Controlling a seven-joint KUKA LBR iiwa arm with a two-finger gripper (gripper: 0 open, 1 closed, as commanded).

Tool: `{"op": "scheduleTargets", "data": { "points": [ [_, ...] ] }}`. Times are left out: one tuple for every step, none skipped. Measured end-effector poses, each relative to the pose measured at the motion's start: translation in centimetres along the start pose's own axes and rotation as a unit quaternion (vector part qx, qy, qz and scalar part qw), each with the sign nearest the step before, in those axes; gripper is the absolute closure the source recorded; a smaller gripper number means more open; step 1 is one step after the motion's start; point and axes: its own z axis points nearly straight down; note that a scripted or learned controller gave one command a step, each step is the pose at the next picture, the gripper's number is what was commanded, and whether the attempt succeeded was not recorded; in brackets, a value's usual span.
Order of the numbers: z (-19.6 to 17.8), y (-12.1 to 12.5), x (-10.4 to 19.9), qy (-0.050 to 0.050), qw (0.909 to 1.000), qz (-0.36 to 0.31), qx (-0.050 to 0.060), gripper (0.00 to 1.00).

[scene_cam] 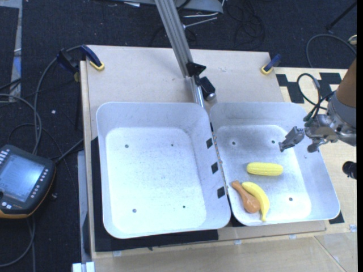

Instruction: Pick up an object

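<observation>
The two-finger gripper (pixel 301 141) hangs over the upper right part of the right shallow white bin (pixel 320 177), fingers spread apart with nothing between them. Below it, apart, lies a yellow corn cob (pixel 265 169). Nearer the front rim, a yellow banana (pixel 258 198) rests against an orange drumstick-shaped toy (pixel 244 196).

Pale wooden bench (pixel 170 75), carrying two white bins side by side. Right bin (pixel 317 194) lay under the gripper (pixel 302 140); left bin (pixel 110 129) well away on its far side. Yellow clamps (pixel 95 64) gripped the back corners, one (pixel 267 68) behind the gripper. Slanted metal post (pixel 177 33) rose from between the bins.
</observation>
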Motion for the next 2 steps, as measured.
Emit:
{"op": "scheduleTargets", "data": {
  "points": [
    [6.3,0.1,-0.1,0.000,1.0000,0.000,0.001,0.00],
    [11.6,0.0,0.0,0.000,1.0000,0.000,0.001,0.00]
  ]
}}
